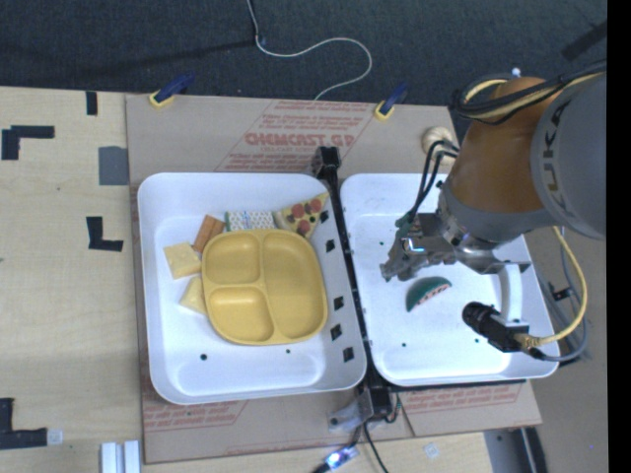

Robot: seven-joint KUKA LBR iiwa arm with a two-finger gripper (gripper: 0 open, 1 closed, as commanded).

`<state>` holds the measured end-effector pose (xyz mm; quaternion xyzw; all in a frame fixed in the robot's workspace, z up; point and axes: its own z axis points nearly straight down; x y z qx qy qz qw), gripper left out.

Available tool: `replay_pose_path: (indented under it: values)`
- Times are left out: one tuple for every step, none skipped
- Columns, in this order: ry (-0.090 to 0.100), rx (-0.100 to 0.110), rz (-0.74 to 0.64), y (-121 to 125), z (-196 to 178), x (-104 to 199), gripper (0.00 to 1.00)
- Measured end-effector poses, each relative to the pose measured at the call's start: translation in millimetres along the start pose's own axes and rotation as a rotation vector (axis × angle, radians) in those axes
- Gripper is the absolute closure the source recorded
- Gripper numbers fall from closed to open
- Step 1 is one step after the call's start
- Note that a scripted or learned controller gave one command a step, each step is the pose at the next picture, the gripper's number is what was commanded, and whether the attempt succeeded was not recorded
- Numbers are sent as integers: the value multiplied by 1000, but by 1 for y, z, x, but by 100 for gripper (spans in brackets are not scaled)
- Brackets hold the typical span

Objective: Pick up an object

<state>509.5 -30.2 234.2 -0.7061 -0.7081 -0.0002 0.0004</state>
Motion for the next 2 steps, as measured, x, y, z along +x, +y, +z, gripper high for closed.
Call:
replay_pose_path:
  values:
    - [-2,5,2,1,20,0,100]
    - [0,2,2,-9,8,-7,100]
